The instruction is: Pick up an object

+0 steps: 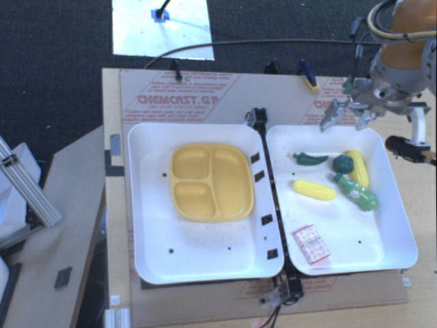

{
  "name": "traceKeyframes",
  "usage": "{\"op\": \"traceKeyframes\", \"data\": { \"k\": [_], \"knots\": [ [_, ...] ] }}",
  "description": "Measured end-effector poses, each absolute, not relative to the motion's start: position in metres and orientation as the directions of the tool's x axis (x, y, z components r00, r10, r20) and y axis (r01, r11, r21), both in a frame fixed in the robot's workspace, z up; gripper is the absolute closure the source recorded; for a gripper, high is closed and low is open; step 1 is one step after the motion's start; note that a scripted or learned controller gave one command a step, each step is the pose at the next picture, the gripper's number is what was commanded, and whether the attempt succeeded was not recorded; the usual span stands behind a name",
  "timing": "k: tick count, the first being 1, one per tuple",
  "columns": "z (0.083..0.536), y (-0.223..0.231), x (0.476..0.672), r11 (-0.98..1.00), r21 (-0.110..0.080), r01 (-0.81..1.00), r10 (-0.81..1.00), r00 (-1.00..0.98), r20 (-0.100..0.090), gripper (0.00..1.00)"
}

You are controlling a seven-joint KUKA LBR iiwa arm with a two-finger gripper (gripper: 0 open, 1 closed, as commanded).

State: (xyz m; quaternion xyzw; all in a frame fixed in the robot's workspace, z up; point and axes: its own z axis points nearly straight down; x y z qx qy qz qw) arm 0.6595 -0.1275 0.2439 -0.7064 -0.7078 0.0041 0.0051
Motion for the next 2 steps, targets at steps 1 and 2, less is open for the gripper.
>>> {"op": "traceKeyframes", "data": {
  "k": [1,2],
  "knots": [
    [0.251,-0.127,0.661,0.004,-0.003,1.0,1.0,-0.004,0.0,0.0],
    [0.185,-0.123,0.663,0.005,-0.007,1.0,1.0,-0.005,0.001,0.0]
  ]
}}
